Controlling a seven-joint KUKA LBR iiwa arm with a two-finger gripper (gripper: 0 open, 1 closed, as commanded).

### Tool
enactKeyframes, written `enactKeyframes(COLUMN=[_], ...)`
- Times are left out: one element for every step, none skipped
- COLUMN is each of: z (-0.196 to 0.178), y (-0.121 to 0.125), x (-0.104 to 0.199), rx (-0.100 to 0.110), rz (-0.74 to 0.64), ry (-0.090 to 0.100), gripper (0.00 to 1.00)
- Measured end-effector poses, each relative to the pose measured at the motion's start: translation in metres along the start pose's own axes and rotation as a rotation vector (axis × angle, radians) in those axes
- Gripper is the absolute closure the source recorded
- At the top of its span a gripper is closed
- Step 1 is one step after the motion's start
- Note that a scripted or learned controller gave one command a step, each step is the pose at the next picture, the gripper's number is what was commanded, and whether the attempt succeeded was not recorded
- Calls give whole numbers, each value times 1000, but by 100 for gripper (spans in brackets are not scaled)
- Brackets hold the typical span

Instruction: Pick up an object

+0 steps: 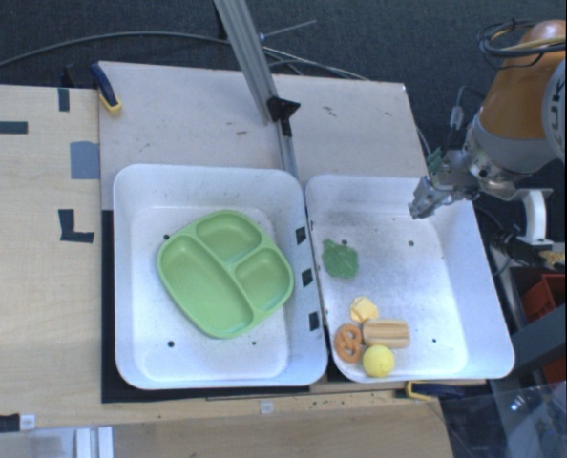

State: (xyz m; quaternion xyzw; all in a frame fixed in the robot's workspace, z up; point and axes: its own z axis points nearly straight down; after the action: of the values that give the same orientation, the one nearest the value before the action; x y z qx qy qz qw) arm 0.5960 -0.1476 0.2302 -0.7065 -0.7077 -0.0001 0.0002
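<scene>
Camera view, items as you find them:

- Arm [517, 103]: grey with an orange band, entering from your right. Its upper part is cut off at the frame edge.
- Gripper [423, 204]: hangs over the far right corner of the right bin [455, 265], near the rim. It is small and dark against the bin; you cannot tell how far apart the fingers stand, and nothing shows between them.
- Right bin contents, all well apart from the gripper: a green leafy toy piece [340, 259] lies near the bin's left wall. In the near left corner sits a cluster, pieces touching or just beside each other: a small yellow wedge [364, 309], a tan bread-roll shape [387, 332], an orange pretzel-like round [348, 341] and a yellow lemon-like ball [379, 361]. Exact identity of these is hard to make out.
- Left bin [136, 256]: holds a green three-compartment plate [226, 273], lying flat and turned at an angle.
- Grey metal post [250, 51]: slants across the back of the bench and ends at the gap between the bins; its top is cut off.
- Blue and yellow clamp [105, 88]: at the bench's far left corner.
</scene>
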Motion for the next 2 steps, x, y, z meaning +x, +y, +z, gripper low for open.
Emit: enactKeyframes(z=[9, -2], y=[2, -4], x=[54, 109], rx=[2, 1], rz=[-5, -6], ry=[1, 2], gripper=[100, 100])
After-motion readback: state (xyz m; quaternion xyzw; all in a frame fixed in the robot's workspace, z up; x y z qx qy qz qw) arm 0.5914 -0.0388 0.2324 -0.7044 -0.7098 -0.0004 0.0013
